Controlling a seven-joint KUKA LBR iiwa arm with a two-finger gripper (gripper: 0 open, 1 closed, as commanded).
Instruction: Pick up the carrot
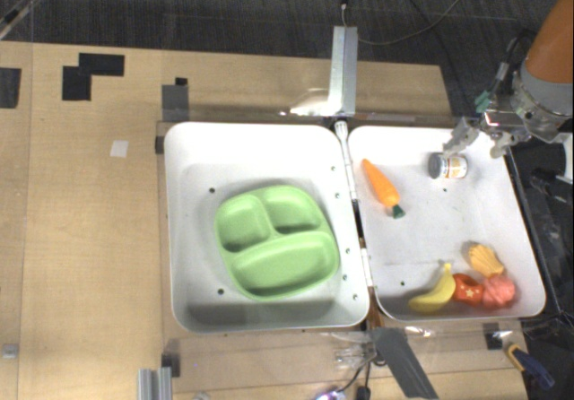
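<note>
Small orange toy carrot (381, 185) with a green stub at its lower end, seemingly plastic. Lay flat on the floor of the right-hand shallow white bin (529, 237), in its upper left part, near the wall shared with the neighbouring bin. Sat slanted, pointed orange tip up and to the left, green end down and to the right. Touched nothing else.
</note>
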